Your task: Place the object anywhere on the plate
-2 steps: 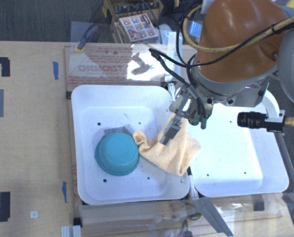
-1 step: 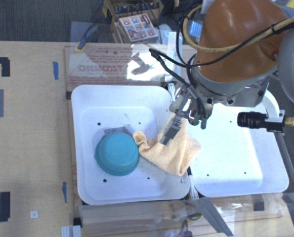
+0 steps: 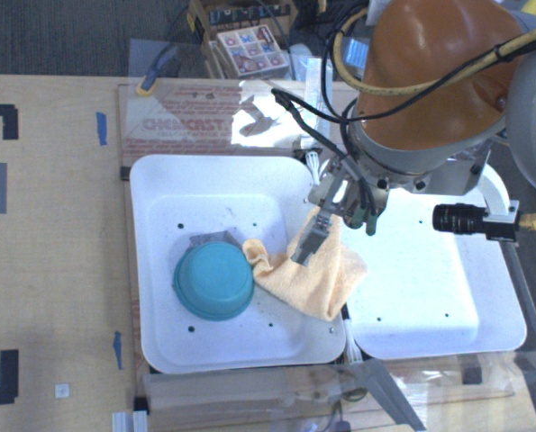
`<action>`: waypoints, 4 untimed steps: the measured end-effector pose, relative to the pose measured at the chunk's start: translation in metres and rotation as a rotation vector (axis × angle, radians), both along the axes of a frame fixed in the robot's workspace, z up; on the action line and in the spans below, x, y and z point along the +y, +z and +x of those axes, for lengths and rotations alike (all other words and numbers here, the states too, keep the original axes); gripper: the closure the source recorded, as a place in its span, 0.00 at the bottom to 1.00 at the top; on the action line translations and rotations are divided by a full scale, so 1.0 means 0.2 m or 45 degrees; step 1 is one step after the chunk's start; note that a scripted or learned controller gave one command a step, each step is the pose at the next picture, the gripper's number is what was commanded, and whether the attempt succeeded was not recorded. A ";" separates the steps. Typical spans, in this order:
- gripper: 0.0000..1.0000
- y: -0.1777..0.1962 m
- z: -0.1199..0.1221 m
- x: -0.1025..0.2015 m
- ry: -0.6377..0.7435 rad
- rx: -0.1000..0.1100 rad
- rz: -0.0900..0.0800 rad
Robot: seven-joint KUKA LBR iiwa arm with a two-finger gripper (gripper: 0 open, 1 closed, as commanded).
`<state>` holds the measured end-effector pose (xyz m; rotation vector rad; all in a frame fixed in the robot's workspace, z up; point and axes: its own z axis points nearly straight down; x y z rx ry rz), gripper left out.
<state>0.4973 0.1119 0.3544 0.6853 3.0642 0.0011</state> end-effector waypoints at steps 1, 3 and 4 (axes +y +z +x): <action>0.00 0.16 -0.02 -0.11 -1.241 -0.003 0.003; 0.00 0.33 0.18 -0.19 0.699 -0.005 -0.002; 0.00 0.24 0.09 -0.39 1.063 -0.003 -0.003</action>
